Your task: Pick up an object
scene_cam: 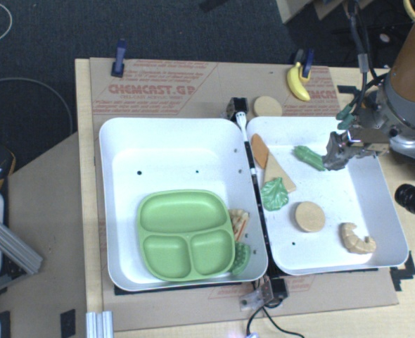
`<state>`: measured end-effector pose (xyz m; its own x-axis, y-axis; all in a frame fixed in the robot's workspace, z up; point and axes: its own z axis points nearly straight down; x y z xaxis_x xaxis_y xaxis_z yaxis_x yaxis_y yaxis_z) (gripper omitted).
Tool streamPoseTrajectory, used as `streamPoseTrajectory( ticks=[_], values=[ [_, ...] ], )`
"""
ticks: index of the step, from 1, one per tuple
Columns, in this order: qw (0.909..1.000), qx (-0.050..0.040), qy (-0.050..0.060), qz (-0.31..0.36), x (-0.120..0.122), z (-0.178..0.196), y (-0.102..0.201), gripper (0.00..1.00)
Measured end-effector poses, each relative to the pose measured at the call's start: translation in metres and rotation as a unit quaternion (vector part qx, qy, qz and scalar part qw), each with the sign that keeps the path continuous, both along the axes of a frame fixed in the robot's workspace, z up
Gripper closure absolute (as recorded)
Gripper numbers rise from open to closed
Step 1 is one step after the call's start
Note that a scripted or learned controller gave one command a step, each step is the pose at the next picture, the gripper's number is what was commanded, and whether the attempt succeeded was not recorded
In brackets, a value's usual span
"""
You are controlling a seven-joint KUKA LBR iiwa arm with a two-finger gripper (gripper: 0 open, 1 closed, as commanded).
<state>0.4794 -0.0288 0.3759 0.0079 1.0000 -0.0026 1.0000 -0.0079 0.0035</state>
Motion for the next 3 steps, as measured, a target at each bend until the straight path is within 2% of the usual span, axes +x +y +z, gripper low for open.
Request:
streamPoseTrajectory(
  ticks=[1,2,3],
  values=[
    [1.0,0.0009,0.008,-0.001,-0.003,-0.119,-0.066,1.0],
    [1.0,0.0021,0.006,0.002,-0.002,-0.181,-0.083,1.0],
    [1.0,0.0011,0.004,0.001,-0.002,-0.296,-0.114,1.0]
  ],
)
